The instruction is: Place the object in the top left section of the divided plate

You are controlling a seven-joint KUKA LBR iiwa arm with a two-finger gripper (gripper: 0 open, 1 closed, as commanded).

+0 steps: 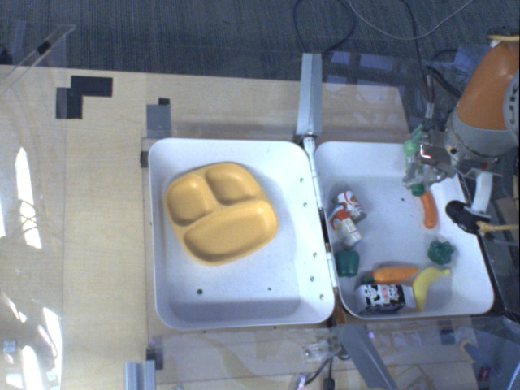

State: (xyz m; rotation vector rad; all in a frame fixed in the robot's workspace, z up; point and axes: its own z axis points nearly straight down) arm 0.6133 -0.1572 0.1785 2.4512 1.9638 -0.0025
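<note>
**Two bins, one yellow plate, tool over the right bin's far corner**

Two white bins sit side by side on the desk (97,218). The left bin (244,303) carries a yellow divided plate (220,211), lying at a slight angle, with two small sections on its far side and one large section nearer the camera.

The right bin (390,177) holds the loose items: a red and white can (347,216) near its left wall, a dark green piece (347,262) just below it, a black and white carton (382,297) at the near edge, an orange carrot (395,274) beside a yellow banana (429,282), a green lump (440,253) and a second, smaller carrot (429,210) lying close to the right wall.

The arm (487,96) enters from the right, and the tool (424,169) hangs over the far right part of the right bin, just above the smaller carrot. Something green shows at its tip, but whether it is gripped, and how far the tool is open, cannot be told.
</note>
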